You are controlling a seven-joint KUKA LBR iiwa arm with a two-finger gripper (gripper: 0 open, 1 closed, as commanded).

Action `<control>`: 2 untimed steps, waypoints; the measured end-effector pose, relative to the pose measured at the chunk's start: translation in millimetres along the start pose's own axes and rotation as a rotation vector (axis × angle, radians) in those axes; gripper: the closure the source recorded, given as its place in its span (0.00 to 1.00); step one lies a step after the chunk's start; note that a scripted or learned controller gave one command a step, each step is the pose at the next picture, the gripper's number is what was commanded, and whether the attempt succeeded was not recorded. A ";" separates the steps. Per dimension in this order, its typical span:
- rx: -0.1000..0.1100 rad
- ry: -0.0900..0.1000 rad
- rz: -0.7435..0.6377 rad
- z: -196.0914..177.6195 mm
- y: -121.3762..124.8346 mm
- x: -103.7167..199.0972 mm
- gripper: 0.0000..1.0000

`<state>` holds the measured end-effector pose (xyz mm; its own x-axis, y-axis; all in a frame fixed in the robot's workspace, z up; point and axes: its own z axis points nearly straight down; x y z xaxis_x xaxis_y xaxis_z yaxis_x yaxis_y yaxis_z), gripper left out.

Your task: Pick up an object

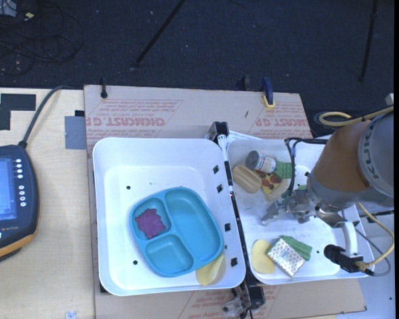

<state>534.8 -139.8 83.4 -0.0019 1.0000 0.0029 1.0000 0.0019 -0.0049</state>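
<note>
At the near edge of the right bin [249,221], I see three things crowded together. One is a smooth, pale yellow rounded lump [261,258]. A silvery packet [286,256] with a checkered, crinkled face touches it, and a flat green leafy piece [299,246] lies just behind the packet. In the left bin [153,171], a thin yellow slice [209,271] lies against the near rim of a glossy blue divided plate [186,218]. The plate has three compartments, and a rough purple lump [149,222] sits in the left one.

Further in, the gripper [274,212] is bare metal and hangs low over the open white floor of the right bin, between the near cluster and the far one. It is apart from both, and from my screen I cannot tell how wide it stands. The grey arm [346,165] with its orange band comes in from the right.

Beyond the gripper are the other candidates for picking. A tan bun-shaped roll [246,178] lies beside the bin's left wall. A small cylinder [261,161] with a pale label lies on its side behind the roll. To the right are a flat yellowish wedge dotted red [274,181] and another green scrap [283,169].

Both bins rest on brown cardboard [186,115] printed in red, with a blue and yellow clamp [268,93] at its far edge. A teach pendant [6,195] with a lit screen lies on the wooden bench to the far left.
</note>
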 end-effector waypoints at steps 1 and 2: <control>-0.008 -0.004 0.000 -6.0 96.0 -24.6 0.00; -0.001 -0.002 0.000 -14.8 92.7 -24.2 1.00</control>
<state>627.6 -163.8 97.7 -0.0017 1.0000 0.0010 1.0000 0.0017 -0.0038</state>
